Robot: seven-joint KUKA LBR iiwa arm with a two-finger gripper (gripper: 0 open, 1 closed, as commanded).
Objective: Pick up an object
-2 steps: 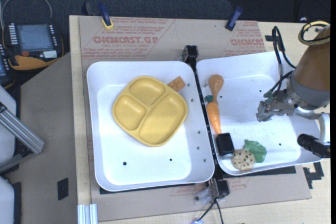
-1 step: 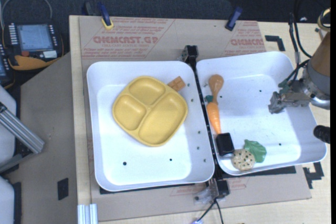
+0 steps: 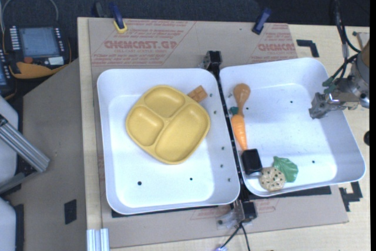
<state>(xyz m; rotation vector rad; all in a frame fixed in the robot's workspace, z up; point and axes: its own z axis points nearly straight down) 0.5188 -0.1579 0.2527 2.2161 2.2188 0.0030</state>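
Well left of the jaws (image 3: pixel 320 107) lies the carrot (image 3: pixel 239 130).

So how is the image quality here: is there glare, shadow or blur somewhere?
Camera view: light is even and soft; the glossy white right bin shows mild sheen, no harsh glare. The yellow divided plastic plate casts a faint shadow. The grey metal gripper looks slightly blurred; the orange toy carrot is sharp.

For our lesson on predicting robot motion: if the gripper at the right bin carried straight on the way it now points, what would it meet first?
The gripper seems to point down and leftward over the right bin. Going straight on, it would probably meet the bin's bare white floor first; the carrot lies well further left. Depth is hard to judge from this slant.
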